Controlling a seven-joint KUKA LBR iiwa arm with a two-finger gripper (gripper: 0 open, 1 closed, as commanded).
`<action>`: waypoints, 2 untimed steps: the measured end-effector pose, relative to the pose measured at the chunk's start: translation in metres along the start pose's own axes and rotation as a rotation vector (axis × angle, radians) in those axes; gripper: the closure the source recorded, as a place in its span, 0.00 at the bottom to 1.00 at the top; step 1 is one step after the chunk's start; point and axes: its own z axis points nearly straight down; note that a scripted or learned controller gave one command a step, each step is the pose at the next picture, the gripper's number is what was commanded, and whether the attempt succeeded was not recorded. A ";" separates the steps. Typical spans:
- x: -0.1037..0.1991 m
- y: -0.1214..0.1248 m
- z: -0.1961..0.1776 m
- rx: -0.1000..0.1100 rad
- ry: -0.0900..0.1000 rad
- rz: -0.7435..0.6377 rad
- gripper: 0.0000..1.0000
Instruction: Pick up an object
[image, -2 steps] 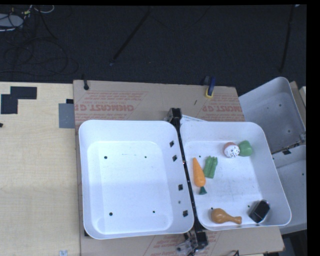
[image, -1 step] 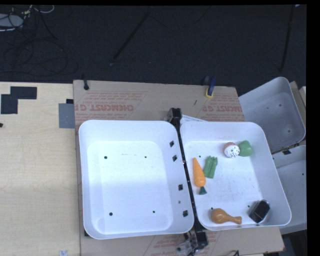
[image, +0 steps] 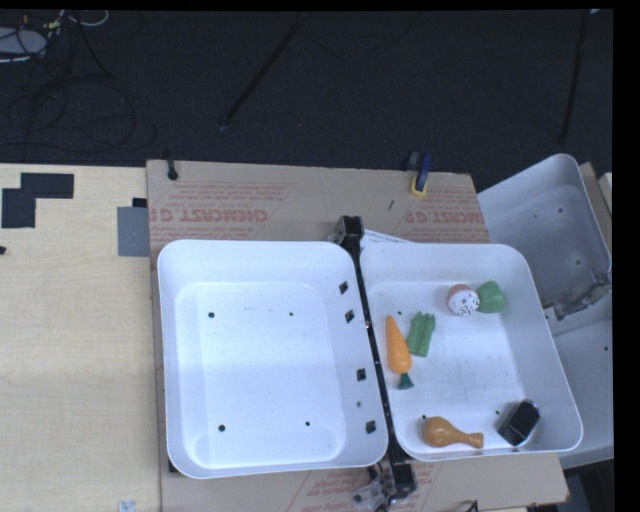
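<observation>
Nothing is picked yet. The toys lie in the right bin (image: 545, 345): a carrot (image: 398, 346) by the left wall, a drumstick (image: 449, 433) near the front. Next, reach down over one toy and close on it.

Orange carrot (image: 398, 345) lying in right bin (image: 545, 340)

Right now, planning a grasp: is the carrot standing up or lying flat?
Lying flat. The carrot rests lengthwise on the right bin floor, beside a green vegetable.
</observation>
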 end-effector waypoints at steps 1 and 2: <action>0.023 -0.012 -0.139 -0.030 -0.010 -0.004 0.00; 0.017 -0.012 -0.180 -0.020 -0.007 -0.004 0.00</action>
